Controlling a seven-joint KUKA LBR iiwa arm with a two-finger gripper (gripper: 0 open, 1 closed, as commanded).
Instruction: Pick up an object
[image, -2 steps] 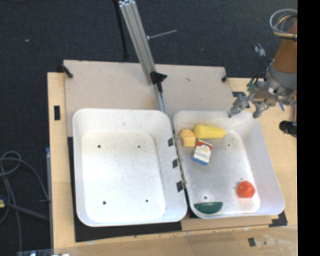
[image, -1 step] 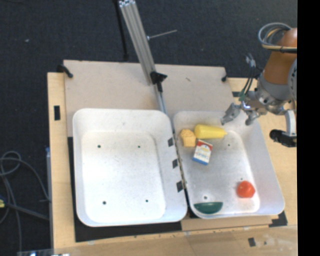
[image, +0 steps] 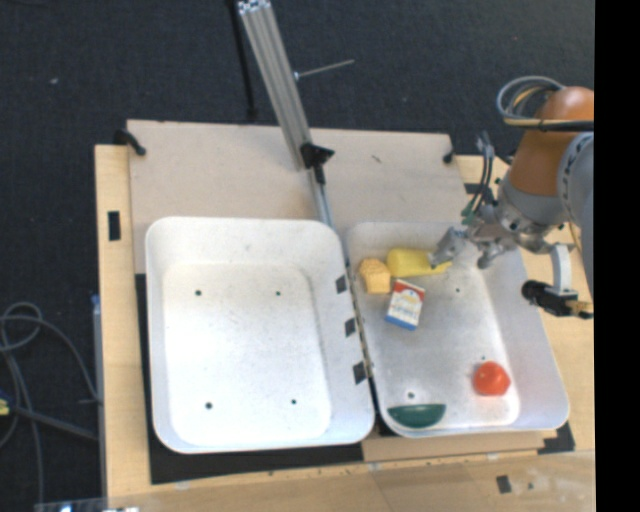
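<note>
— Where's the gripper (image: 452, 247)?

— Low over the right bin (image: 520, 350), at its far end; I can't tell its state.

— Nearest thing to it?

— The yellow object (image: 408, 262), touching or just left of it, long axis running left-right. Beyond lie the tan block (image: 374, 275) and the red-and-white carton (image: 404, 305); the red ball (image: 490, 379) is well apart.

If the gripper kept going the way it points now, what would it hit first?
Probably the yellow object: the gripper points left, right beside it in the right bin. Height is unclear from this slanted view.
</note>
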